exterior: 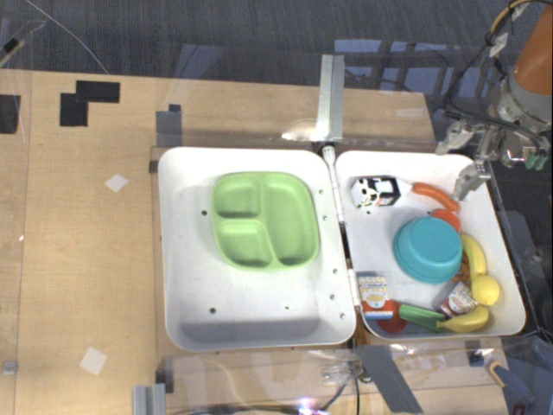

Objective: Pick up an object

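Note:
The right bin (501,232) holds several objects: an upturned teal bowl (428,249), an orange carrot (435,195), a black-and-white cow toy (376,192), a banana (474,254), a lemon (486,290) and a small carton (372,289). My gripper (458,159) hangs over the bin's far right corner, just right of the carrot. It is open, with nothing between its fingers. The orange-banded wrist (529,67) rises behind it at the right edge.
A green divided plate (263,220) lies in the left bin (186,258). At the right bin's front lie a green cucumber (419,314), a second yellow fruit (467,321), a red piece (390,320) and a small packet (460,299). A metal post (332,98) stands behind the bins.

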`<state>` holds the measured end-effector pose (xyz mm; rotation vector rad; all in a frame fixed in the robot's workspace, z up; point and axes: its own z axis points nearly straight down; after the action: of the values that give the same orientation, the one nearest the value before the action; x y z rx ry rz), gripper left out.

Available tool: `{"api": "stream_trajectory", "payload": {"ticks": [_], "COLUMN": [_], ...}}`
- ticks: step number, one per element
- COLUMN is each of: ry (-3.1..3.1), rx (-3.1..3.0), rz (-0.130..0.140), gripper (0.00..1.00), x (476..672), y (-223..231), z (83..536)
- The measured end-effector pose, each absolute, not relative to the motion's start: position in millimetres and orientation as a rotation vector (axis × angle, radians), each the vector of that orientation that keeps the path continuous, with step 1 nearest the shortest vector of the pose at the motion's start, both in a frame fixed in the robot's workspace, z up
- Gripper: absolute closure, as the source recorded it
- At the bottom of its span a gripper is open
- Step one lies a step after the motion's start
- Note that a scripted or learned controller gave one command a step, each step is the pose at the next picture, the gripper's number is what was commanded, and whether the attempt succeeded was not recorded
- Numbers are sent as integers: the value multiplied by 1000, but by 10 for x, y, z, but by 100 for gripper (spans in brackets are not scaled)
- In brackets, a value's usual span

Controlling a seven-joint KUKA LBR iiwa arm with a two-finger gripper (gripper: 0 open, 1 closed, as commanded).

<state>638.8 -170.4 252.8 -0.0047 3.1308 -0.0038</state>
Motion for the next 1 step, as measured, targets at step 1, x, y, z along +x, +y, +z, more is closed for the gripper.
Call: {"api": "stream_trajectory", "payload": {"ticks": [1], "ry": [3128], "rx": [-46], "rz": [-3], "gripper": [0], "x": [6678], "y": [-1636], "z": [991]}}
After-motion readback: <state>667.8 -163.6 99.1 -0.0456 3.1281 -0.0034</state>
